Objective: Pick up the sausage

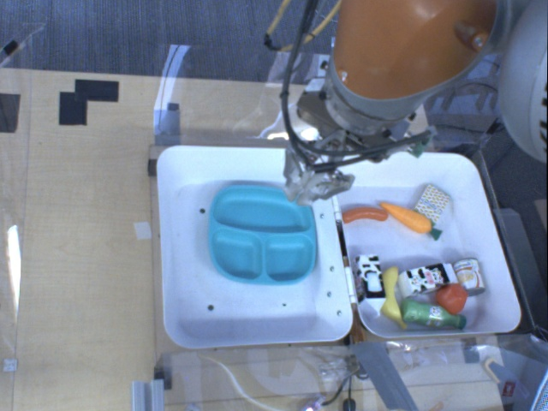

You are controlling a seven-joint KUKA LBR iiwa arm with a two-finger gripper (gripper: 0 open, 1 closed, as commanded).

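The arm's big orange band takes up the top of the view and cuts out of frame, hiding the back rim of the right bin. Below it the gripper hangs over the seam between the two bins, right at the far right corner of the blue divided tray. Its tips are a grey blur against the white; whether it is spread or closed I cannot tell, and nothing is seen between them.

The sausage lies in the right bin, near its left wall, just right of the gripper and apart from it. Its right end meets the carrot, tip to tip or nearly so. Beyond the carrot sits a small patterned box, tilted.

The front of that bin is crowded: a black-and-white carton, a banana, a green bottle, a tomato and a can packed together, some overlapping, labels too small to read.

Open white floor lies in front of the sausage, between it and that cluster. The left bin has bare floor around the tray on all sides.
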